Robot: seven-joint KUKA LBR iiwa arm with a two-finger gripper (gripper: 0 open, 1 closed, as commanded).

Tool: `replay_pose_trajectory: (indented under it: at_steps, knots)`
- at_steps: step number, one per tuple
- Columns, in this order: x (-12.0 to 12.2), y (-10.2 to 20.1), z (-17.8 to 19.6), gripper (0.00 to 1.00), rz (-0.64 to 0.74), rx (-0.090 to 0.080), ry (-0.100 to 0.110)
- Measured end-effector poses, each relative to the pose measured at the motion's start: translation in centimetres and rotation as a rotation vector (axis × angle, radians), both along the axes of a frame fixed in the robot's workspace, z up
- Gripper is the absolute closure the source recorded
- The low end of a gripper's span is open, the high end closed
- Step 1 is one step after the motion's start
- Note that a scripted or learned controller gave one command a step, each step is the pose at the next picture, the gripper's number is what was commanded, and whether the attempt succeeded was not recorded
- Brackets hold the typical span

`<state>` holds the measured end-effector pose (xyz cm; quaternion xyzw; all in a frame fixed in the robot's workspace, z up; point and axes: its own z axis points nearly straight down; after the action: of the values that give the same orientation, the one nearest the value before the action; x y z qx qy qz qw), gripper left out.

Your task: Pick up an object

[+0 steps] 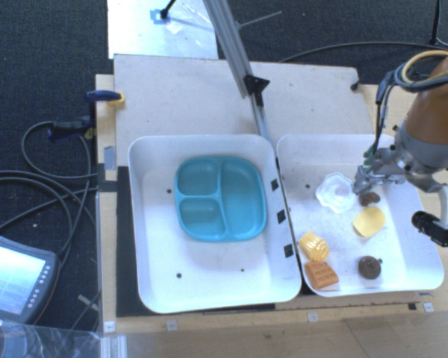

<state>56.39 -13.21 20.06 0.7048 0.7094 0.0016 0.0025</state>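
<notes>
Low over the right bin (433, 274), close above a small brown lump (369, 198), jaws (367, 179) poised for a downward grasp; spread or pressed together cannot be told at this scale. Just left of jaws: clear crumpled plastic cup (334, 192). Just below: yellow chip-shaped piece (369, 221). Farther below: second brown lump (369, 267), two orange pieces (314, 246) (322, 275). Well left, in the left bin (153, 274): teal divided plate (220, 198). Likely target, judged by proximity: brown lump. Nothing visibly gripped.
</notes>
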Motion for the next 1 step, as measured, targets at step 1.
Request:
replay_pose_trajectory:
  at_steps: [1]
  knots:
    - [0.36, 0.58, 4.55, 1.00, 0.001, 0.000, -0.001]
